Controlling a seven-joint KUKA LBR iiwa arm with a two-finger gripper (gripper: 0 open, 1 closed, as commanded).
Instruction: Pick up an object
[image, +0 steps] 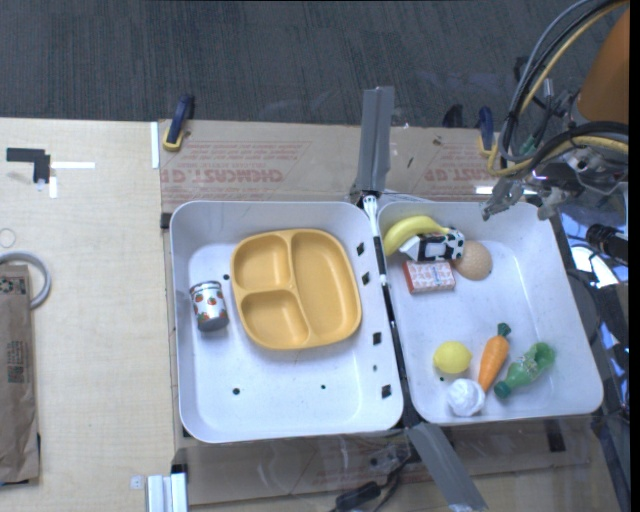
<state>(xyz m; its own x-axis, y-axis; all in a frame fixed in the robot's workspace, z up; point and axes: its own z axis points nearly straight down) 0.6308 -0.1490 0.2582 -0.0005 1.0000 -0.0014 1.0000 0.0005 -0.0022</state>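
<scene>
White plastic forms both shallow bins; the right bin (570, 330) lies directly below and in front of the gripper (515, 197), the left bin (200, 400) well off to its far side. Nearest the camera in the right bin, well forward of the gripper, sit a white ball (464, 397), a carrot (492, 358), a green toy (525, 368) and a lemon (452, 357). Closer to the gripper lie a small red card box (431, 277), a brown egg-shaped item (474, 261), a black-and-white toy (437, 245) and a banana (409, 231). The left bin carries a yellow divided plate (296, 287) and a small can (209, 305). The bench is pale wood with cardboard (260, 165) behind the bins; dark carpet (250, 50) lies beyond. The gripper hangs above the right bin's rear corner, touching no object; whether its grasp is released or clenched cannot be told.
</scene>
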